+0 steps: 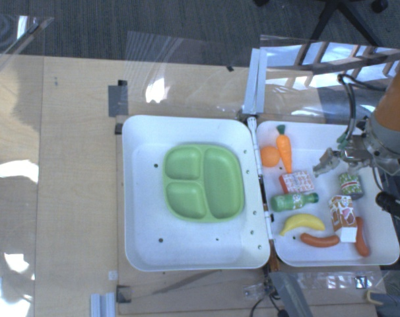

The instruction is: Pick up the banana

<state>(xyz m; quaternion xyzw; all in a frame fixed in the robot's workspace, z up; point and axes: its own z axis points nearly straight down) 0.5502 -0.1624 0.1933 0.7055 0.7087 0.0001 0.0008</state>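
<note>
Yellow banana [303,223] near the front of my right bin [385,259], just behind a red sausage [320,240], green bottle [294,201] behind that, gripper [338,158] hovering farther back, fingers spread, nothing between them, 1 green tray [204,182] in my left bin [137,197].

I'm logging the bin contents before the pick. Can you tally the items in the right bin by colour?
Orange: 2, carrot and round orange fruit
Yellow: 1, banana
Green: 2, bottle and can
Red: 2, sausages
Red and white: 2, cartons
Total: 9
</note>
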